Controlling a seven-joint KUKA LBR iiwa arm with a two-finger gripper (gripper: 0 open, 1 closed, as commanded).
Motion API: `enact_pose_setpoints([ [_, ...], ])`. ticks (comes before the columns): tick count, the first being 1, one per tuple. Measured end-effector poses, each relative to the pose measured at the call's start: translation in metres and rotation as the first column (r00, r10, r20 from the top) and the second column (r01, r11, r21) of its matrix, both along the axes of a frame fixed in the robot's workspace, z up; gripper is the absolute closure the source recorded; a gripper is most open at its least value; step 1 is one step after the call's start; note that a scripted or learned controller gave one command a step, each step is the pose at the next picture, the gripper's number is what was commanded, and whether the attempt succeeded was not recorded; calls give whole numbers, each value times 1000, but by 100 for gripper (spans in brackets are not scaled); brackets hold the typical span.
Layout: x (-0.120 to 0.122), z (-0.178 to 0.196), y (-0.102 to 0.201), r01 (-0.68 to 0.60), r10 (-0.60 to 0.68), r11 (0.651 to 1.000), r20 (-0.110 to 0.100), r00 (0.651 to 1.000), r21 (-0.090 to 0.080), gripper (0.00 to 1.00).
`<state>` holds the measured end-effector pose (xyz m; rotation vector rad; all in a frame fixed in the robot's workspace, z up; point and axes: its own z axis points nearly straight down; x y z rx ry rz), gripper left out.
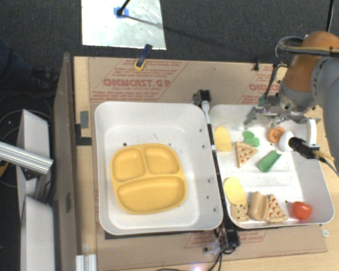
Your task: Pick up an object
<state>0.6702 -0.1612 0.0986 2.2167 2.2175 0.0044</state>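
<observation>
Hanging at the end of the grey arm, the gripper [265, 113] sits over the far edge of the right bin [322, 192], near that bin's back wall. Its metal parts blur together against the white plastic, so I cannot tell whether it is wide or narrow, and nothing can be seen held in it. The orange band [301, 78] on the arm lies just above and to the right of it.

Closest to the gripper, just below it, are a small orange and white piece [276, 134] and a green ridged piece [250, 138]; whether the gripper touches either one cannot be made out. Below these lie a green block [269, 161], tilted, and a toy pizza slice [244, 153] just beside it. A pale yellow piece [221, 139] rests against the bin's left wall.

Farther toward the near side, a yellow oval [234, 190] lies by the same wall. Along the near edge runs a row of things close together: a speckled cracker [240, 211], a brown bread roll [258, 206], a second pizza slice [275, 209] and, a little apart at the right, a red tomato [301, 210].

Across the divider, the left bin [118, 120] holds a yellow divided plate [148, 178], lying flat near its middle, well apart from the gripper. Both bins sit on a brown cardboard sheet [141, 81] printed with red letters.
</observation>
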Motion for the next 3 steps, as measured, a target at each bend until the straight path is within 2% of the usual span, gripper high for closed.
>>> enact_pose_setpoints([
  [1,0,70,-23,-1,1,1000,2,1000,-1,0],
  [2,-7,19,35,-7,7,1000,-7,1000,5,0],
  [3,-75,-15,61,0,0,1000,-9,1000,3,0],
])
